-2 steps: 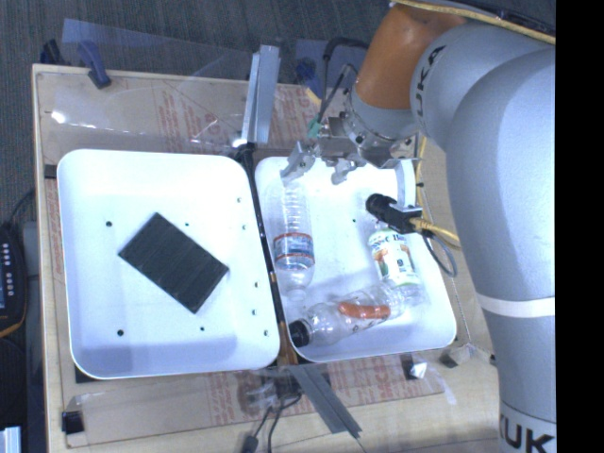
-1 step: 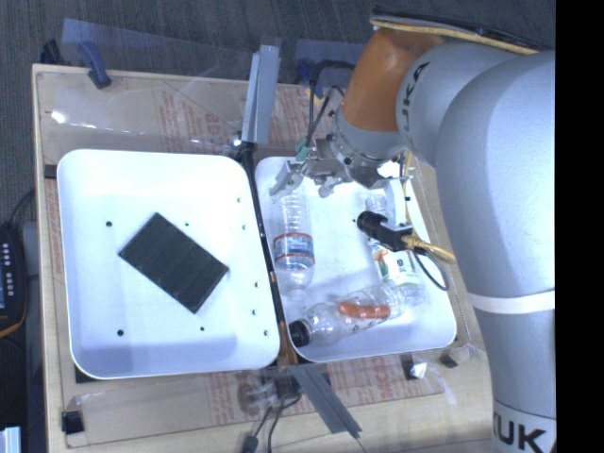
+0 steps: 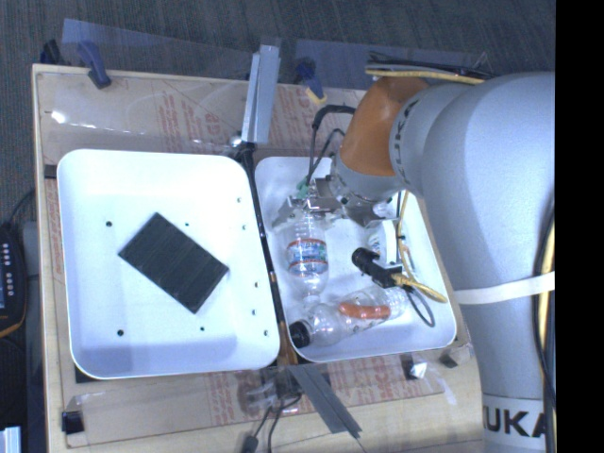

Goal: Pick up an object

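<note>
Bottles: two clear plastic ones, one labelled (image 3: 306,251), one black-capped (image 3: 326,324), are lying in the right bin (image 3: 436,333); one flat dark rectangular pad (image 3: 174,261) is occupying the left bin (image 3: 85,338).

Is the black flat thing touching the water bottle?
Apart. The camera view shows the black pad lying in the left bin and the water bottle in the right bin, the bin walls between them.

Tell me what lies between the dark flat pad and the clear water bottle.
In the camera view, bare white floor of the left bin, then the two bins' adjoining rims, separate the dark pad from the water bottle.
</note>
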Action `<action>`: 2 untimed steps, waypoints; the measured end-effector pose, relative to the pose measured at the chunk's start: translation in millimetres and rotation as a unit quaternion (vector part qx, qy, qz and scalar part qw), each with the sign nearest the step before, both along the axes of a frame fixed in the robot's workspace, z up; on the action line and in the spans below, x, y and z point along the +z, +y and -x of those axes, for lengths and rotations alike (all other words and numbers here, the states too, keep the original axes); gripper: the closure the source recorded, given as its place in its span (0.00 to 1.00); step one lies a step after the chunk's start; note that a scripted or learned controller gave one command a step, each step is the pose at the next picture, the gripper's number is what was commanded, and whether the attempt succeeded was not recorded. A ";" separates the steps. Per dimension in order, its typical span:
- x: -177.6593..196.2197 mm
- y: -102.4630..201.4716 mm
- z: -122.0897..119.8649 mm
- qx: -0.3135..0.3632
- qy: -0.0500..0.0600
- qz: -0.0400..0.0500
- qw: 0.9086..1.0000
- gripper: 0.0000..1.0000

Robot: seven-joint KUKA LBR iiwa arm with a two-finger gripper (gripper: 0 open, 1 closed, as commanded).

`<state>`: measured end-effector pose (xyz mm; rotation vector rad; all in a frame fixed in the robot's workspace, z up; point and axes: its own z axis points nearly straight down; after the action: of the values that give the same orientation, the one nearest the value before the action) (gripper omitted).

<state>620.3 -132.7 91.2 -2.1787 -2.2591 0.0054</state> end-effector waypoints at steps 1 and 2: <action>0.3 -13.3 65.3 -0.014 0.000 0.000 1.000 0.00; 11.2 -13.4 64.0 -0.012 -0.001 0.000 1.000 1.00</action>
<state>556.3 -146.1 102.4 -2.2060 -2.2340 0.0022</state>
